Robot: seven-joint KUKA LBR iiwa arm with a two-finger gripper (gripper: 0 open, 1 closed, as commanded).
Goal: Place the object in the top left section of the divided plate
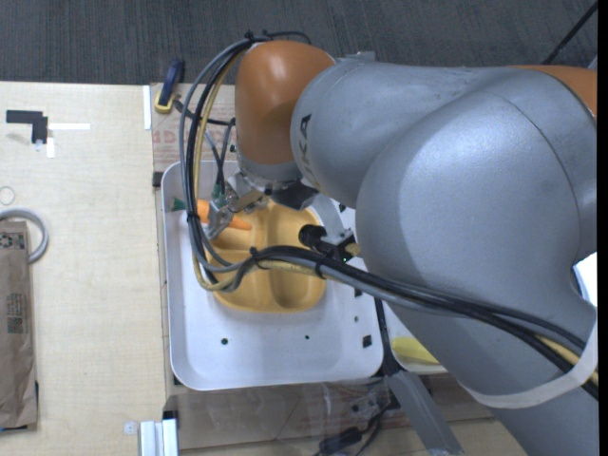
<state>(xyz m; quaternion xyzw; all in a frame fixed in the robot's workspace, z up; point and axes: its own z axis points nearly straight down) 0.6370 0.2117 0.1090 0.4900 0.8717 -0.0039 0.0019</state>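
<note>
- Camera view: we see the grey arm point(456, 198) taking up most of the right and centre, reaching in from the right, with its orange band point(275, 93) above the wrist near the top middle.
- Under the arm we see the pale tabletop point(85, 255) running across the left half, with dark floor along the top.
- On the tabletop sits a shallow white bin point(256, 359); its near part is bare apart from a few small dark dots, and its right side is covered by the arm.
- Inside the bin lies the yellow divided plate point(275, 288), partly hidden by the wrist and by black cables point(285, 259) that loop across it.
- At the tabletop's left edge we see a brown paper bag point(17, 321) with a grey ring beside its top.
- The jaws point(220, 218) come down from the wrist at the plate's upper left part; we cannot tell how far apart they stand or whether they grip anything.
- The orange object point(237, 223), the smallest thing we note, lies just beside the jaws at the plate's top left; a second orange bit shows at the jaws' left. We cannot tell which compartment it lies in.
</note>
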